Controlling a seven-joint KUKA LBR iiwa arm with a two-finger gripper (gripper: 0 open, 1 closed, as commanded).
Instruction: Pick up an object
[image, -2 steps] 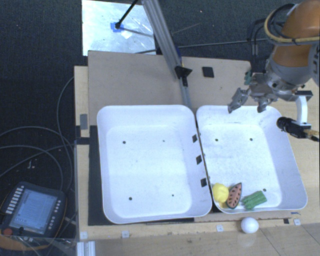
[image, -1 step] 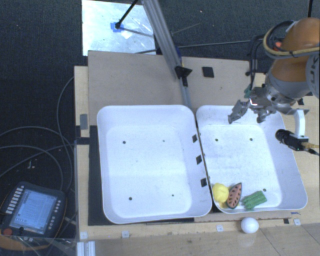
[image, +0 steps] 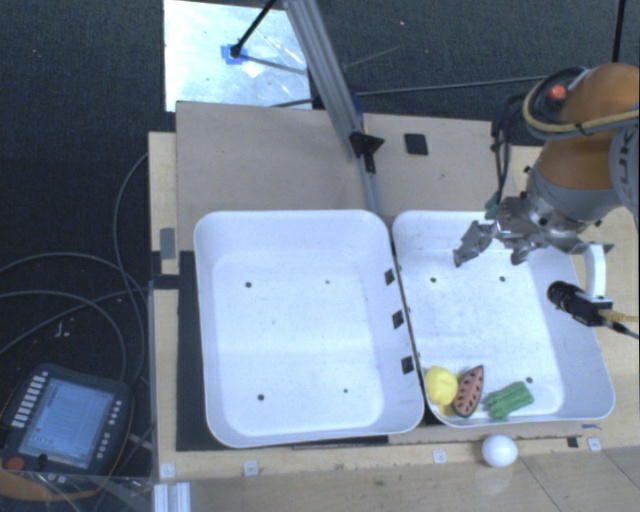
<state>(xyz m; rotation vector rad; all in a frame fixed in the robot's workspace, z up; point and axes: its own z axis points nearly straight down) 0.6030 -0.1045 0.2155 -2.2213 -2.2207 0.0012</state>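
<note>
Two fingers of the end effector (image: 496, 246) spread apart, grasping nothing, above the right bin (image: 590, 395)

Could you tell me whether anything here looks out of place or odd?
Yes: a white ball lies on the bench, outside the right bin, just past its near rim. The yellow toy, slice-shaped toy and green toy crowd that bin's near edge.

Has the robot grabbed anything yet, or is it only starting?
Nothing is picked up yet. The gripper hangs open over the far end of the right white bin, holding nothing. The yellow round toy, red-brown slice and green ridged piece lie untouched at its near edge.
</note>
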